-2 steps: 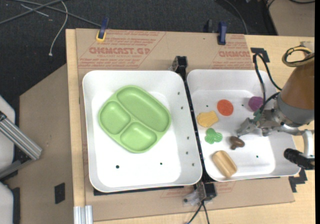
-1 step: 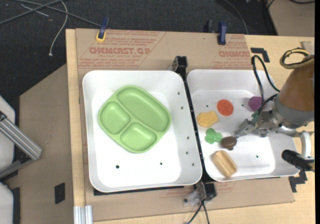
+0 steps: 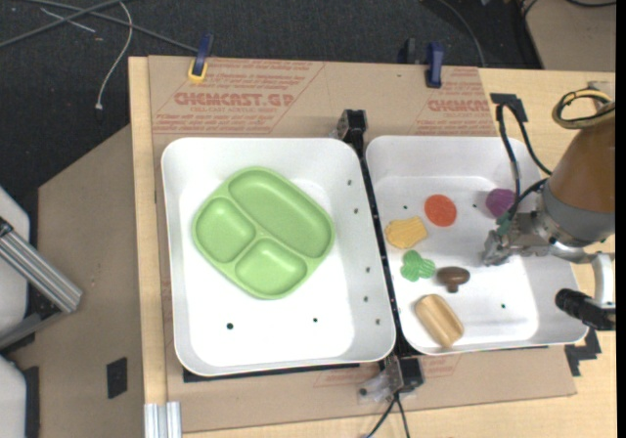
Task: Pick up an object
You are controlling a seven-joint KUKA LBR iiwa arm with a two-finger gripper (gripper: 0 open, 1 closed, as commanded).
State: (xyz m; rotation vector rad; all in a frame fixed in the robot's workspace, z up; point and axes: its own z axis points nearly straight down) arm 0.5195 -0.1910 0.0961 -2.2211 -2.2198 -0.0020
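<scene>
So there are 2 shallow white bins side by side on the bench. The left white bin just has a light green plastic divided plate with 3 compartments, sitting tilted with its long axis running upper-right to lower-left.

The right white bin has the small stuff: a round orange-red disc, a yellow lumpy piece just left of it, a small green leafy-looking toy, a brown mushroom-shaped piece right beside that, and a tan bread-roll-shaped piece near the front edge, long axis pointing upper-left to lower-right. There's also a small purple object toward the back.

The gripper is down inside the right bin, between the purple thing and the mushroom, nothing visibly between its tips. Can't tell its opening from here.
</scene>
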